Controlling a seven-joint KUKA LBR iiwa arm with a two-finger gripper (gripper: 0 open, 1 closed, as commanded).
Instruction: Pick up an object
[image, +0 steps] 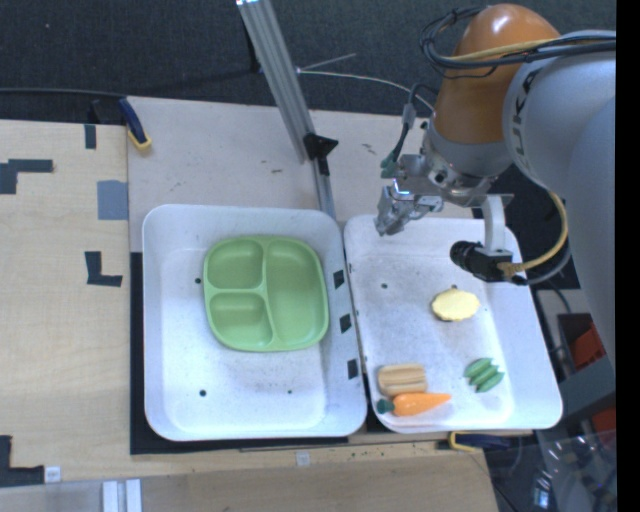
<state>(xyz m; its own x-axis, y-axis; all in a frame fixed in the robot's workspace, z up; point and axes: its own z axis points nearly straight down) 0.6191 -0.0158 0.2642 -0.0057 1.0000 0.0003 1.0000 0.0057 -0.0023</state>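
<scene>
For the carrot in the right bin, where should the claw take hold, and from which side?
Probably grip the carrot across its thick orange middle, coming straight down. It lies flat, near the bin's front wall, and the bread roll sits close behind it, so the claw has little room either side.

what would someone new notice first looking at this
Likely the big grey arm with its orange band, reaching in from the right, its pincer above the far left corner of the right bin. Next, the green divided plate in the left bin. Then the small foods in the right bin: a yellow piece, carrot, bread and green pods.
</scene>
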